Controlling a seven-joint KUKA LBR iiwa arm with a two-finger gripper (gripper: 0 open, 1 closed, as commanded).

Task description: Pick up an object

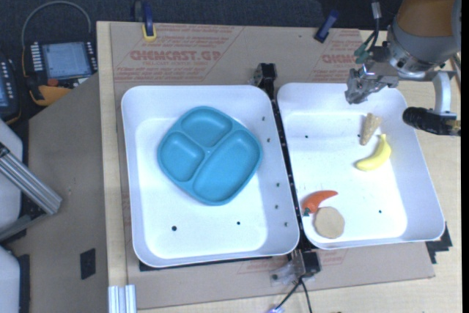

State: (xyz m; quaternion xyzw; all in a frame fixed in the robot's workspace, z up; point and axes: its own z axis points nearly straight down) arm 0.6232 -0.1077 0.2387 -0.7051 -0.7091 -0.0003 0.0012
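Right now your tool (361, 89) hangs over the far edge of the right bin (410, 231) — whether it is spread or closed, you cannot tell. Just beside it lies a tan piece (369, 127); nearer you, a banana (374, 155), red pepper (321, 199) and round biscuit (329, 222). A blue divided plate (209, 155) sits in the left bin (146, 231).

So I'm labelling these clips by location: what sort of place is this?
Probably a robotics lab bench: two white bins on a board, toy food like a banana, and a clamp.
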